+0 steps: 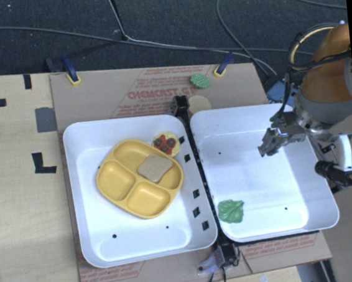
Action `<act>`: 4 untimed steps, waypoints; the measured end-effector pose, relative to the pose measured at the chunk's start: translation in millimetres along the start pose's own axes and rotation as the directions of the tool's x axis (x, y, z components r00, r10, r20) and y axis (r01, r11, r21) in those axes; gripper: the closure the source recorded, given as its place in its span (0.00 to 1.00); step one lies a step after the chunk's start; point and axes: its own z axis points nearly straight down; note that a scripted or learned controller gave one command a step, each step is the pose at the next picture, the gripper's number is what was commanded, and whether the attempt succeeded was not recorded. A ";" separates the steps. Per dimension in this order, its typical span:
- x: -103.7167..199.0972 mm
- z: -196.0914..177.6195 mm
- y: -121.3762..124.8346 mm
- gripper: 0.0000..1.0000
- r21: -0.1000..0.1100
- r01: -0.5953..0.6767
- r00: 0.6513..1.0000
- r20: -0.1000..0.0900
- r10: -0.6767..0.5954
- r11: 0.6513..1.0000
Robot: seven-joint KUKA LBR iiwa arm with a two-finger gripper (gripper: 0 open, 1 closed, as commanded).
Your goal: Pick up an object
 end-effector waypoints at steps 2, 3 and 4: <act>53.5 -11.2 -5.0 1.00 0.008 0.004 1.000 -0.003 -0.004 1.000; 106.6 -19.8 -16.9 1.00 0.007 0.005 1.000 -0.004 -0.005 1.000; 162.1 -7.5 -21.2 1.00 0.008 0.005 1.000 -0.003 -0.005 1.000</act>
